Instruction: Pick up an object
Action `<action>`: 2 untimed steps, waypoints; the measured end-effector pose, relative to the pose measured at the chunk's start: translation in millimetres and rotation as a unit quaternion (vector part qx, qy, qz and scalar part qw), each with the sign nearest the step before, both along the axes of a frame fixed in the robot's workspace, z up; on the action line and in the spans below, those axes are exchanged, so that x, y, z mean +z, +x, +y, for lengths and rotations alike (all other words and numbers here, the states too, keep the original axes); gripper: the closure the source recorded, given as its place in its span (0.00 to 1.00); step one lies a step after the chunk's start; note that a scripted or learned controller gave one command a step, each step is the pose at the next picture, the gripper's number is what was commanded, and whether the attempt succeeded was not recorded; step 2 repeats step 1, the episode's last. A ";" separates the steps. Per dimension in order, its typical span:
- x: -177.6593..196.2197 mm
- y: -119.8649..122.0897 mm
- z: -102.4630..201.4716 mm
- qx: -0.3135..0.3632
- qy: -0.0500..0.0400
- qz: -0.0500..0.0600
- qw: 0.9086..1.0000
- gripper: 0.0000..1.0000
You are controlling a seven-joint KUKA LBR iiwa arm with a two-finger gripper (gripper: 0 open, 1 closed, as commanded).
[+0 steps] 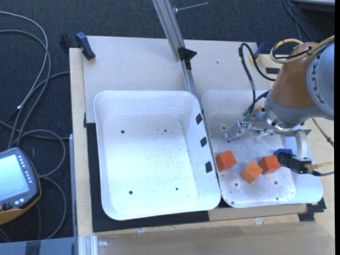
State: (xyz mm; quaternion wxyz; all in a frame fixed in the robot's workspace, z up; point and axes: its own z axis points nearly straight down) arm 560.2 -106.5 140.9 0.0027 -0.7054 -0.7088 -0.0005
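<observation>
Hovering over the right bin (234, 102), the gripper (232, 135) is seen at the end of the grey arm (297, 84), and honestly whether it's spread or pinched can't be told from this angle. Three blocks are parked on the bin floor nearer the camera than the gripper and apart from it: a red block (226, 160) just below it, an orange block (251, 171) further toward the front, and another red block (270, 164) touching that one. The left bin (106, 105) is sat alongside.
</observation>
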 end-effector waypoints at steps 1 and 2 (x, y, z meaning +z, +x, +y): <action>-43.3 -49.7 21.1 -0.002 0.000 0.002 1.000 0.00; -43.3 -49.7 21.1 -0.002 0.000 0.002 1.000 0.00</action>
